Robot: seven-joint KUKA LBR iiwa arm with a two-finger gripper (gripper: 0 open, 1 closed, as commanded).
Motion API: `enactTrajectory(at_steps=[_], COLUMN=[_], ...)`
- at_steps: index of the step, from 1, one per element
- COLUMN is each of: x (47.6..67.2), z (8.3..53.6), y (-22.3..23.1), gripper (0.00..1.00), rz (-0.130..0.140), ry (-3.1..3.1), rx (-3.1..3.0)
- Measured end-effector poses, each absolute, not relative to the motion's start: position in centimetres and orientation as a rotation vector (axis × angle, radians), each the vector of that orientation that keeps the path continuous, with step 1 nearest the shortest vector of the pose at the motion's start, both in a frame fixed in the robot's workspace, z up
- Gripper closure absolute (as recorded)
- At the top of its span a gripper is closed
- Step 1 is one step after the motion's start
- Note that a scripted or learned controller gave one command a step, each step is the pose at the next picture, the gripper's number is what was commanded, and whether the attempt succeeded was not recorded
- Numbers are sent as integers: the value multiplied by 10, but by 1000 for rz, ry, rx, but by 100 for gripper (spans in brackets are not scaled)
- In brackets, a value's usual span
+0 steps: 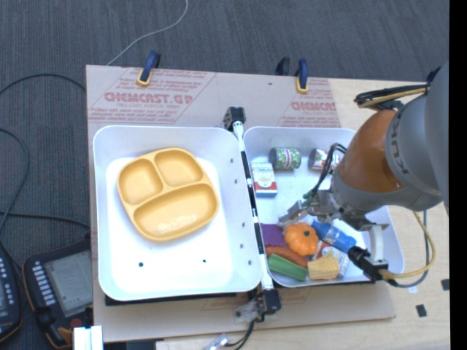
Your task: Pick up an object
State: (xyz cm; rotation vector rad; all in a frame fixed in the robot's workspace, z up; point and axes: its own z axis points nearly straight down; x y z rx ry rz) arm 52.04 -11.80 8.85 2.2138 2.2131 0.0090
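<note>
Two bins are set side by side on the bench point(131, 108). A divided plate point(168, 193) is held in the left bin point(109, 268). In the right bin point(292, 133), a can point(285, 157) is placed far, a small box point(263, 177) at its left, and a pumpkin point(301, 239) with other food pieces near.

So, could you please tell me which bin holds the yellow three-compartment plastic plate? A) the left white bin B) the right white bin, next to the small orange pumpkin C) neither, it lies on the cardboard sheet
A: the yellow three-compartment plastic plate lies flat in the left white bin, away from the arm's side.
</note>
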Motion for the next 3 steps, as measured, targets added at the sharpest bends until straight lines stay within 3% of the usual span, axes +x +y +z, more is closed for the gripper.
enactTrajectory(at_steps=[1,2,3], x=[522,522,579], z=[99,99,88], y=[-118,-118,-141], gripper=[100,0,0], rz=[12,12,4], ry=[2212,2213,2220], rx=[2213,2213,2217])
